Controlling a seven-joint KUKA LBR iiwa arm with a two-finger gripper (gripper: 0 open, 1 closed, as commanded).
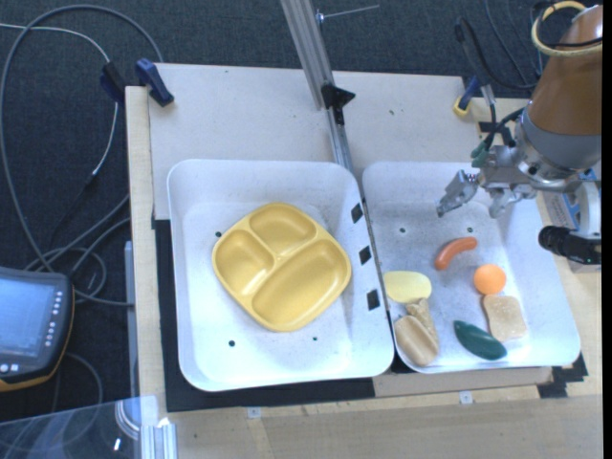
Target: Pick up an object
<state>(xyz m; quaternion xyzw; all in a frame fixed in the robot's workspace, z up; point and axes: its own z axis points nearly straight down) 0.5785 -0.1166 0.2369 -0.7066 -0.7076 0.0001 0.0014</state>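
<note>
Bins (191, 218) are seen side by side: a yellow divided plate (281, 266) is held in the left one, food items in the right. The gripper (476, 195) is poised above the right bin, fingers spread apart with nothing between them; a sausage (455, 251) and an orange ball (490, 279) are seen just below it.

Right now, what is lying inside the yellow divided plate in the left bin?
The yellow divided plate holds nothing visible; all three compartments show bare yellow. It lies in the left bin. What is under the plate is covered and cannot be seen.
</note>
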